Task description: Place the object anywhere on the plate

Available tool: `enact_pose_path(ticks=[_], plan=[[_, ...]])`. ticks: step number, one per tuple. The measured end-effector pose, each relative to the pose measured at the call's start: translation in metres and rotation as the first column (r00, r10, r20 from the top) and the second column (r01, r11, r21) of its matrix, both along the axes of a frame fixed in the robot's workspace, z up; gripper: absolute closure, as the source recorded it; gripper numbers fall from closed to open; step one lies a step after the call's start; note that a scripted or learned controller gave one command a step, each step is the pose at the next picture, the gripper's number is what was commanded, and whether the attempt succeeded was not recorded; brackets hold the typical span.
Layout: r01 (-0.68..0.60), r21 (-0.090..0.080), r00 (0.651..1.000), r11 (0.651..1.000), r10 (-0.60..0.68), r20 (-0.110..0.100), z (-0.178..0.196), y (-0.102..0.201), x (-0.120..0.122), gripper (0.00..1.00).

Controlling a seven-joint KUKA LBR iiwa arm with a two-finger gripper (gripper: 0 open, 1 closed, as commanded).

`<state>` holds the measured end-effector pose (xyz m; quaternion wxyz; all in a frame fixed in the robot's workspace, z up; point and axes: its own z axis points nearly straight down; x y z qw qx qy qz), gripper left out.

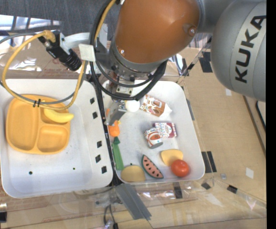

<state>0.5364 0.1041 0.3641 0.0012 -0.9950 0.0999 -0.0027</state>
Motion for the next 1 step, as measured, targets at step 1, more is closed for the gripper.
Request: enact_pose_path(ticks=[1], plan=[[-0.005, 0.004, 1.0, 1.0, 0.005, -0.001, 0.0081, 0.0034, 0.0003, 1.0]])
